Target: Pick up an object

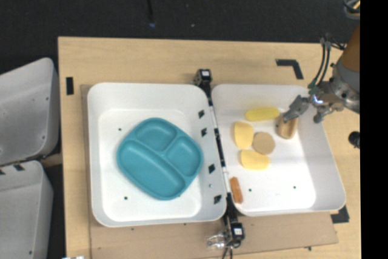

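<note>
My claw (290,120) sits over the brown cylinder (287,128) in the right bin (315,191), upper part; can't tell its state. I'd centre on it, drop w/o nudging the round tan piece (263,143), then close.

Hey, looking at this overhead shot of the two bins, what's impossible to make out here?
- Hand: in the camera view its tips blur into the brown cylinder-shaped piece; open, shut or gripping cannot be judged.
- Grey arm: cut off by the right edge.
- Small orange-brown stick by the right white bin's wall: too small to identify.
</note>
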